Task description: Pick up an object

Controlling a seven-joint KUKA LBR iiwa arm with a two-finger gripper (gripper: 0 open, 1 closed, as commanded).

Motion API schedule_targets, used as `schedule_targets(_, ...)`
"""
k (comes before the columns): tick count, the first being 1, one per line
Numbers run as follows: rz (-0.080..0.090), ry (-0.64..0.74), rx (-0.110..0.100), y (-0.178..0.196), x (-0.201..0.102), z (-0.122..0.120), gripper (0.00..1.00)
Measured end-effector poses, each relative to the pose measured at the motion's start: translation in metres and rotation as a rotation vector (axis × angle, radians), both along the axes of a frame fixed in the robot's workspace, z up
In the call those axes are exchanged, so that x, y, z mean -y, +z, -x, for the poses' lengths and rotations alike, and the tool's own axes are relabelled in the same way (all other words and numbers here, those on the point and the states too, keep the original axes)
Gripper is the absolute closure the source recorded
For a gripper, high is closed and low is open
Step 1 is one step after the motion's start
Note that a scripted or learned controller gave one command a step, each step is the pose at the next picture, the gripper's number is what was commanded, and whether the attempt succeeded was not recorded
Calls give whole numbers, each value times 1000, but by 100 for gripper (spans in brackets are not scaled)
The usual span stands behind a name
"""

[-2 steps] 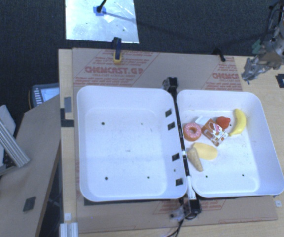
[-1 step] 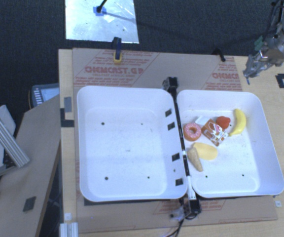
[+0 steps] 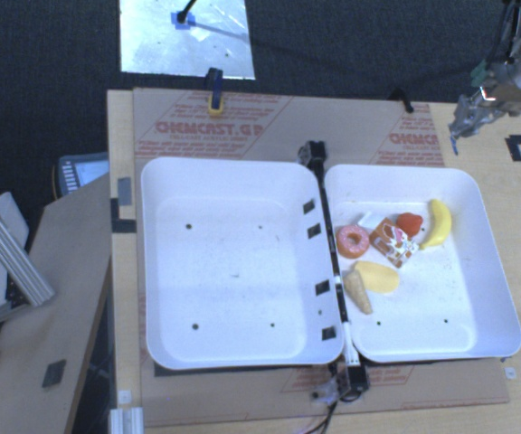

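Overhead slanted view of the table [image 3: 269,116] bearing two shallow white bins side by side. The left bin [image 3: 161,333] sits against the right bin [image 3: 487,333], joined along a dark central seam. All pickable objects lie in the right bin, clustered toward its upper-left part: a pink-iced doughnut [image 3: 352,240] nearest the seam, a red-and-white cake piece [image 3: 393,241] just beside it, a small red item [image 3: 410,223] touching the cake's upper side, a banana [image 3: 438,221] further right, and — below these — a pale yellow piece [image 3: 377,277] with a tan cone-like piece [image 3: 358,291] against it. The claw [image 3: 467,120] hangs at upper right, outside the bins and well apart from the objects; whether it is spread or closed cannot be told, and nothing is seen in it.
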State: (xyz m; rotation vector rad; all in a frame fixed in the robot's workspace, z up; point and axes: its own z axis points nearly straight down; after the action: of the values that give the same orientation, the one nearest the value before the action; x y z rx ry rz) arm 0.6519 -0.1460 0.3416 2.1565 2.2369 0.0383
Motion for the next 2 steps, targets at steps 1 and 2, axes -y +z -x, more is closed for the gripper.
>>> schedule_targets(1,1,4,4,11,0,-1,100)
schedule_targets(2,2,8,8,22,0,-2,100)
